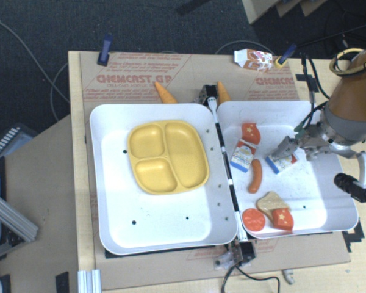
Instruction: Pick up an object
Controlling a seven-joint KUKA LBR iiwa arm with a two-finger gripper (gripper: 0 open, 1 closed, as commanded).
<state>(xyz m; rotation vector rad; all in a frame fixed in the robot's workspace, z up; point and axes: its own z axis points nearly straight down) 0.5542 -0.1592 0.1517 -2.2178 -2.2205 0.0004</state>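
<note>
Blue-and-white packet (279, 162) in the right bin (329, 221), the gripper (285, 153) low upon it.

The packet lies near the middle of the right bin, right of the sausage (255, 176) and of a second small carton (242, 157), well apart from the tomato slice (254, 220) and bread piece (271, 201) at the front. The arm (351, 112) reaches in from the right, and its grey fingers sit directly over the packet; whether they are spread or closed I cannot tell, nor whether the packet lies between them. This looks like the grasping step, with no lift yet evident. The next move calls for a firm close on the packet and a straight rise clear of the sausage. The yellow divided plate (168, 156) in the left bin (113, 224) plays no part.
</note>
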